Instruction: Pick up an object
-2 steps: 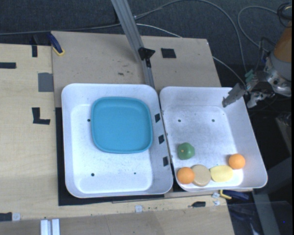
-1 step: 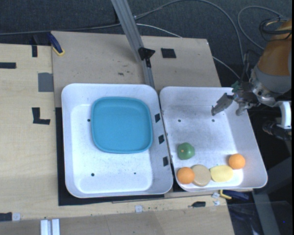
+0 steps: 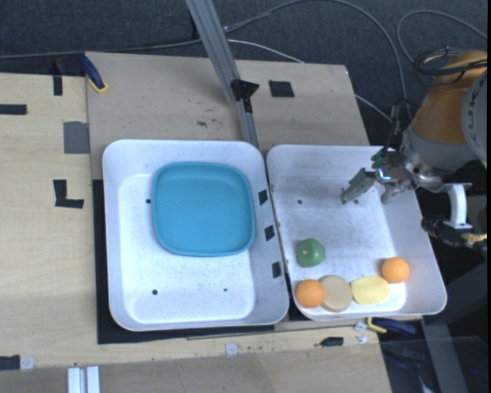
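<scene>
Objects for picking all lie in the right bin (image 3: 409,219), grouped along its near edge. Gripper (image 3: 367,187) sits above the far right part of that bin, fingers spread apart with nothing between them, over bare white floor. Arm (image 3: 442,125) enters from the right, orange band above the wrist.

Nearest item to the gripper: green ball (image 3: 311,252), alone near the bin's left wall, well apart from the fingers. Beyond it, along the near wall: orange ball (image 3: 310,293) touching a tan disc (image 3: 336,293), which touches a yellow lemon-shaped piece (image 3: 370,290). Second orange ball (image 3: 395,269) just beside the yellow piece, toward the right wall.

Left bin (image 3: 123,244) holds a blue square plate (image 3: 203,208). A grey pole (image 3: 221,51) slants across the bench behind the bins.
</scene>
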`<state>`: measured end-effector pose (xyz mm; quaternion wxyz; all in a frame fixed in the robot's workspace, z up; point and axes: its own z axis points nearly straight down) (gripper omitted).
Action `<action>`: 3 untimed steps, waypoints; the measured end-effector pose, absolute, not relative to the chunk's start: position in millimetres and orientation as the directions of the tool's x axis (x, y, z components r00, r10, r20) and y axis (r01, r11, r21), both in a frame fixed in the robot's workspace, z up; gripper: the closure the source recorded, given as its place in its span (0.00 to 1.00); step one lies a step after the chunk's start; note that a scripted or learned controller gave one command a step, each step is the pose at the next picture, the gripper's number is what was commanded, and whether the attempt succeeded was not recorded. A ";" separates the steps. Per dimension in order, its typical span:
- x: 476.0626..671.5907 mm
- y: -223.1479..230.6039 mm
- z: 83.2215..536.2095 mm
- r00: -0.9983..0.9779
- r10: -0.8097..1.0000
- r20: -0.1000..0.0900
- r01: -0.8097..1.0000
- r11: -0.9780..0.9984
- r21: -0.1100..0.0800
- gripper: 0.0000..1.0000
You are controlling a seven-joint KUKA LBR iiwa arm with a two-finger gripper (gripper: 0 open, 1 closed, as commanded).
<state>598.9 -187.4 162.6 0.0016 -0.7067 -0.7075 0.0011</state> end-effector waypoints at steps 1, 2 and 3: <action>600.2 -188.1 99.5 -0.001 1.000 0.001 1.000 0.001 -0.006 0.00; 601.6 -188.1 112.6 -0.001 1.000 0.000 1.000 0.001 0.000 1.00; 593.8 -185.4 169.1 -0.001 1.000 -0.001 1.000 0.001 0.004 1.00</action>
